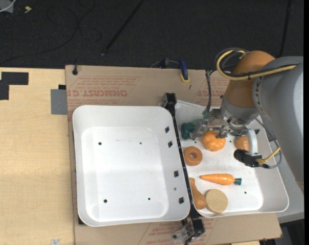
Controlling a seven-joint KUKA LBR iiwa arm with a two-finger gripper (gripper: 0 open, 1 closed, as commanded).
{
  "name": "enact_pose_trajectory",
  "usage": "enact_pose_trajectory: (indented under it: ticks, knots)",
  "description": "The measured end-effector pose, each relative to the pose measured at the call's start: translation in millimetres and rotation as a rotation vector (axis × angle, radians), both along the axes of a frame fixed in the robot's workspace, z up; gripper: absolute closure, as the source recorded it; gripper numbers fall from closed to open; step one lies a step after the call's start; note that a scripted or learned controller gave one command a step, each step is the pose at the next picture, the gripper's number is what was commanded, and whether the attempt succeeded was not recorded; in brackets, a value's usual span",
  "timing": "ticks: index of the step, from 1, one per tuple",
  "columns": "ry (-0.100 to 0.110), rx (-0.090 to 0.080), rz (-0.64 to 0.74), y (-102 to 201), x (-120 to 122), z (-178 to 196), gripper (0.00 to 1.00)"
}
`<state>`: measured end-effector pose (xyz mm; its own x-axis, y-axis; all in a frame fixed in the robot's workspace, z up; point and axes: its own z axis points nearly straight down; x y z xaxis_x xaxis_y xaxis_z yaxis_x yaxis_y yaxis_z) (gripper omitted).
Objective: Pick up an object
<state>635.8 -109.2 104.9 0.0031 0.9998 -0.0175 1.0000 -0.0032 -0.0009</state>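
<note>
End effector (pixel 214 130) low in right bin (pixel 274 200), over orange fruit (pixel 214 141), grip seemingly unclear, carrot (pixel 218 178) nearby

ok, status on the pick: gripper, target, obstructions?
Gripper low in right bin, over orange round object. Grasp unconfirmed. Teal piece and donut crowd close alongside; carrot further off.

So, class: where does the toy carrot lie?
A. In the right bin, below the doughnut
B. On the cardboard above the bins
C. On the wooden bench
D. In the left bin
A: the carrot lies on the floor of the right bin, lower in the view than the doughnut, with its green tip pointing right.
</note>
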Motion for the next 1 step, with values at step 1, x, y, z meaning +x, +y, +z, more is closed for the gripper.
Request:
enact_pose_trajectory:
  ticks: [1]
  knots:
    - [-0.016,0.018,0.009,56.1,-4.4,163.0,0.00]
